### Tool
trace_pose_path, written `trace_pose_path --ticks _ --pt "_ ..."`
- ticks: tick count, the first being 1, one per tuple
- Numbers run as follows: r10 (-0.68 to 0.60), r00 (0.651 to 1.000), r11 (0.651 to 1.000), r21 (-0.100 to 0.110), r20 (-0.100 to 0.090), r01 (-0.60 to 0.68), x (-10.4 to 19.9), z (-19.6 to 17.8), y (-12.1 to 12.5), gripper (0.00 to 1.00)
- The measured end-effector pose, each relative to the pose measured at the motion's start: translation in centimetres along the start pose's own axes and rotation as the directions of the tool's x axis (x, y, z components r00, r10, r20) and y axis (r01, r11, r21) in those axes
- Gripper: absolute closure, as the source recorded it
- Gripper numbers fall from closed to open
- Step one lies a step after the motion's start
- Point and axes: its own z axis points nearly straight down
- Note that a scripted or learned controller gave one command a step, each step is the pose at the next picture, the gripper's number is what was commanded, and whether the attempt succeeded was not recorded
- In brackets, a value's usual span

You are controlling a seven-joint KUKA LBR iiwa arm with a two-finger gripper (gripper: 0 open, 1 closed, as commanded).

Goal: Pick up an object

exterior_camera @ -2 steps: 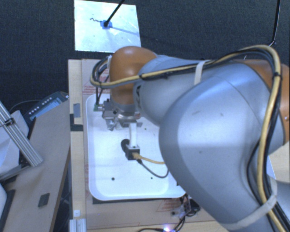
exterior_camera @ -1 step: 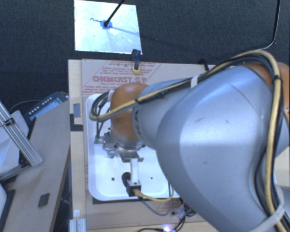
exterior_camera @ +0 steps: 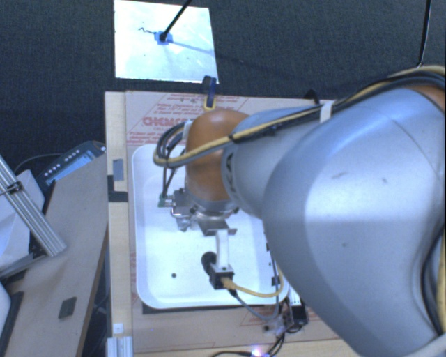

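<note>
Grey arm link [exterior_camera: 348, 230] looms at the near right, in front of the white bin [exterior_camera: 150, 279] and covering its right part. Loose wires [exterior_camera: 286, 319] lie on the desk [exterior_camera: 188, 335], just off the bin's near-right corner.

On the tan side surface [exterior_camera: 77, 237] left of the bin:
- small dark square [exterior_camera: 67, 307], nearer than the bin's front rim
- silver rail [exterior_camera: 31, 216], slanting, further left of the bin
- dark keypad-like device [exterior_camera: 70, 160], about level with the bin's far-left corner

Inside the bin, a small dark thing [exterior_camera: 173, 275] lies alone on the floor toward the near-left corner. It is the pick candidate, too small to identify.

Wrist [exterior_camera: 202, 209] hangs over the middle of the bin, beyond and right of the small dark thing and apart from it. Jaws sit under the wrist, aimed down into the bin. Wrist hardware hides them, so cannot tell if they are apart or together.

Orange band [exterior_camera: 209, 157] sits above the wrist, over the bin's far half. Cables [exterior_camera: 167, 150] loop on its left side.

The bin rests on a cardboard sheet [exterior_camera: 174, 115] with red print, which sticks out past the bin's far rim. Blue-and-yellow clip [exterior_camera: 208, 89] sits at the cardboard's far edge.

Farthest from the bin is a shiny pale sheet [exterior_camera: 174, 59] on dark cloth [exterior_camera: 56, 70]. A small blue item [exterior_camera: 165, 38] sits on the sheet, with a thin dark rod [exterior_camera: 180, 17] running up from it.
</note>
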Motion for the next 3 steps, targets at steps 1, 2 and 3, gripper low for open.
trace_pose_path --ticks 1,2,3 --pt "0.008 1.000 1.000 -0.005 0.003 -0.008 -9.7 -6.3 0.5 1.00" --pt "-0.003 1.000 1.000 -0.018 -0.002 0.003 -12.9 -28.0 -0.1 1.00" --pt "-0.013 1.000 1.000 -0.014 -0.007 0.013 -5.0 -40.4 -2.8 1.00"
